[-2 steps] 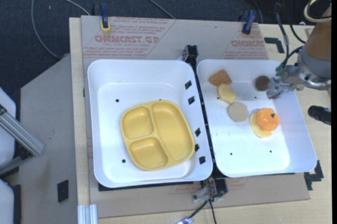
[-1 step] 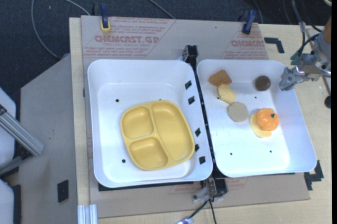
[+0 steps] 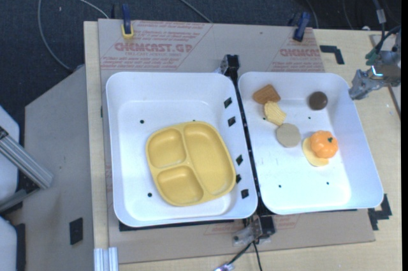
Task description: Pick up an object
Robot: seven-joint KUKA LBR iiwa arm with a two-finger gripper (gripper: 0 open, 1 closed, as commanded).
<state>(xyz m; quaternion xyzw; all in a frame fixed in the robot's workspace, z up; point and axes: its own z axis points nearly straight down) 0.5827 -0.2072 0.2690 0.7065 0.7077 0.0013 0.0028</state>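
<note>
The end effector point(image 3: 376, 75) sits beside the right bin point(image 3: 357, 155), its grip state impossible to tell.

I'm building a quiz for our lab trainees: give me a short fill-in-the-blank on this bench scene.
1. The yellow tray has ___ compartments.
2. The tray lies in the ___ bin.
3. The orange pumpkin toy sits on a ___ disc.
4. The gripper is at the right bin's ___ edge.

Missing words: three; left; yellow; right
</note>
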